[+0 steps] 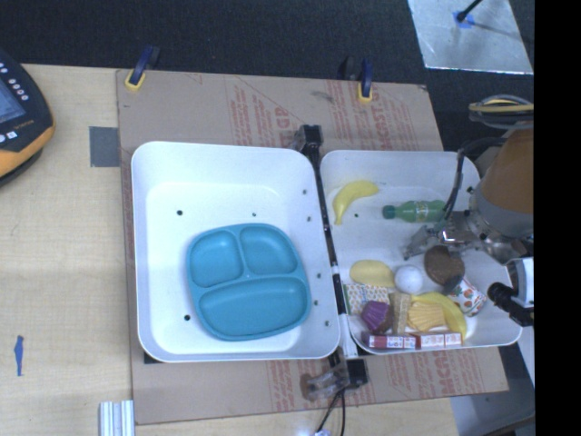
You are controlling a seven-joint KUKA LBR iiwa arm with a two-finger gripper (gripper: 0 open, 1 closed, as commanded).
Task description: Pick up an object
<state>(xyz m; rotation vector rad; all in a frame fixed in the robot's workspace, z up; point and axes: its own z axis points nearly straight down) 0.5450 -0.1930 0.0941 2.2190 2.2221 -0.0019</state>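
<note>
The right white bin [399, 166] holds several small objects. A yellow banana [352, 194] lies at its far left and a green bottle [414, 211] on its side at the far middle. Nearer sit a yellow lemon-like piece [370, 272], a white ball [409, 280], a brown round object [443, 266], a purple item [375, 314], a yellow item [434, 313] and a red-and-white box [416, 341]. My gripper [436, 241] hangs low over the bin, just below the bottle and right above the brown round object. Nothing is visibly held.
The left white bin [159, 180] holds a blue divided plate [248, 280]. The arm's grey and orange wrist [507, 182] covers the right bin's right side. A yellow and black device [16, 116] lies at the bench's far left. Clamps [364, 78] pin the cardboard base.
</note>
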